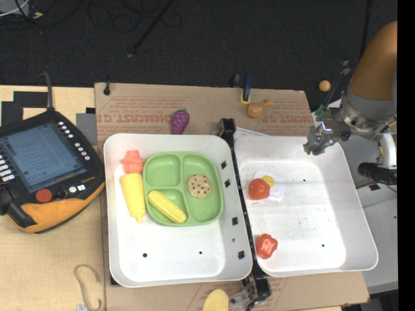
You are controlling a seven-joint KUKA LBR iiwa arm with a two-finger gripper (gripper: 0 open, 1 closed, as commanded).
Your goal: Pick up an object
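While poised above the right bin [337, 251]'s far right corner, pincer [316, 142] of unclear finger state, gripping nothing visible; nearest target, tomato [259, 188], down-left on bin floor, well apart; red pepper [266, 245] farther.

A robotics lab: teach pendant [42, 173], cardboard-lined bench [207, 109], loose cables [78, 5]

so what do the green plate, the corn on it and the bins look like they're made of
Green plate: likely molded plastic, evenly coloured, smooth with a soft sheen, dividers formed in.
Corn: probably toy plastic, uniform yellow with a slight gloss.
Bins: seemingly thin white plastic, rounded corners, semi-matte.
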